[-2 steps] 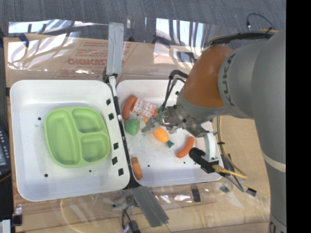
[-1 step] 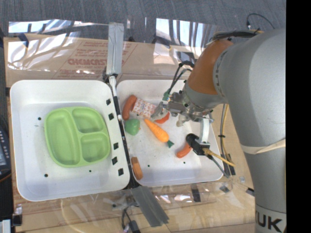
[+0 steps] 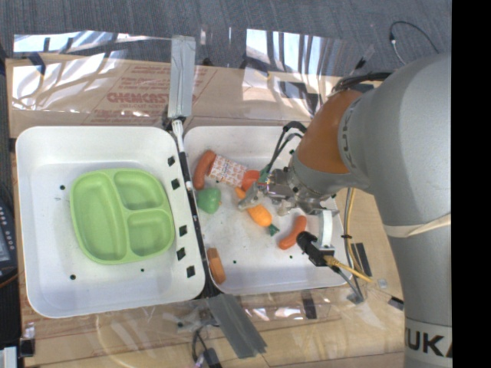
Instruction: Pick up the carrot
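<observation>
Your arm [image 3: 383,144] reaches over the right bin [image 3: 253,278]; beside that bin, the left bin [image 3: 38,205] holds a green divided plate [image 3: 123,215]. Near the right bin's middle you see the gripper [image 3: 270,192] just above the carrot [image 3: 261,216]; whether it pinches anything, you cannot tell. A green toy [image 3: 208,199] lies toward the bin's left wall

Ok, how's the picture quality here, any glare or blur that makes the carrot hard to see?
Camera view: bright window-like glare streaks across the clear sheeting behind the bins; the white bins are evenly lit with soft shadows. The carrot is fairly sharp but small, and the gripper beside it is partly masked by the arm.
</observation>
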You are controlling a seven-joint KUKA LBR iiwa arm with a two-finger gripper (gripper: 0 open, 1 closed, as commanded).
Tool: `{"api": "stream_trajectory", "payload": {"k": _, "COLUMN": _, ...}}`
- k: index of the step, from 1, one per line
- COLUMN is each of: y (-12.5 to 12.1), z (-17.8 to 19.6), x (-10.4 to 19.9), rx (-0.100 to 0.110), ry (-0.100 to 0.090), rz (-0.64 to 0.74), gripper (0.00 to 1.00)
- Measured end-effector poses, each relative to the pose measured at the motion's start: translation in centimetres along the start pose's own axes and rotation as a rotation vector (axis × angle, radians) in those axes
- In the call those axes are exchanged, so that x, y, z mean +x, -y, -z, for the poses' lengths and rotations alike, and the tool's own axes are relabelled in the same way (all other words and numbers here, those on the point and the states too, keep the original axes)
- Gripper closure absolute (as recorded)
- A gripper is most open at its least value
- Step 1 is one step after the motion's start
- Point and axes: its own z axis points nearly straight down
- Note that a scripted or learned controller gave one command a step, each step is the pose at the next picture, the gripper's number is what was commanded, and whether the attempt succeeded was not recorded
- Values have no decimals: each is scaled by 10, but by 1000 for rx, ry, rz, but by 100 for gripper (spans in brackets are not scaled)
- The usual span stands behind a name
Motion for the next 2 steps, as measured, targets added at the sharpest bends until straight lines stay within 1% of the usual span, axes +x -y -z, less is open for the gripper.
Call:
{"api": "stream_trajectory", "payload": {"k": 1, "y": 0, "z": 8, "x": 0, "rx": 2, "ry": 1, "rz": 3, "gripper": 100}}
{"api": "stream_trajectory", "payload": {"k": 2, "y": -22, "z": 106, "x": 40, "rx": -1, "ry": 1, "rz": 157, "gripper": 100}}
